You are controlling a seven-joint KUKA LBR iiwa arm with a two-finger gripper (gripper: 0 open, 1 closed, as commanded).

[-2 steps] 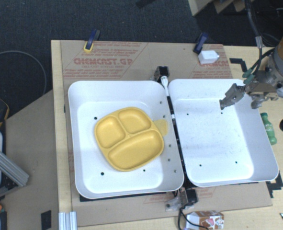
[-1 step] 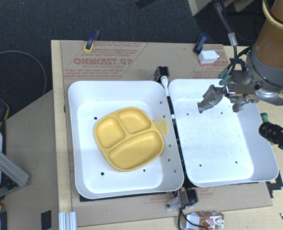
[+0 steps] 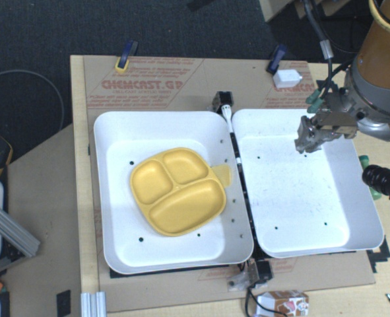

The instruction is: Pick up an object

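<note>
Yellow tray (image 3: pixel 178 191) flat in left bin (image 3: pixel 109 134). Judged light, rigid, slick plastic; raised rim or divider ridge best purchase. Gripper (image 3: pixel 307 144) over right bin (image 3: pixel 353 177), far side, well apart; grip state indeterminable.

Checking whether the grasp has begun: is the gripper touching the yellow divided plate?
Apart. The camera view shows the gripper over the right bin, while the yellow plate lies in the left bin.
</note>
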